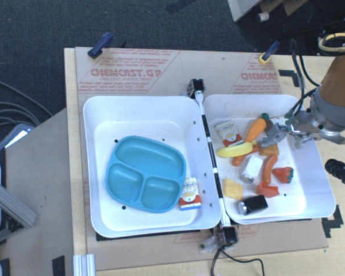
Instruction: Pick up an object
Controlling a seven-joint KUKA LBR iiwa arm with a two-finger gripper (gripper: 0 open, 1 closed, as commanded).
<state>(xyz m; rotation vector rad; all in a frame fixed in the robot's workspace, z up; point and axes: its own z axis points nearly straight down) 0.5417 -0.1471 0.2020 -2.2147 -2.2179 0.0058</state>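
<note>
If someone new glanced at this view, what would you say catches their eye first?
Probably the bright blue divided tray in the left bin, with a small carton at its right edge. Next comes the colourful heap of toy food in the right bin, a yellow banana and an orange carrot among it, where the arm's hand reaches in from the right.

Glossy blue plastic tray [145,173]; smooth white plastic bins [98,154]

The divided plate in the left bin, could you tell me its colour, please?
Light blue, seen in the camera view.
</note>
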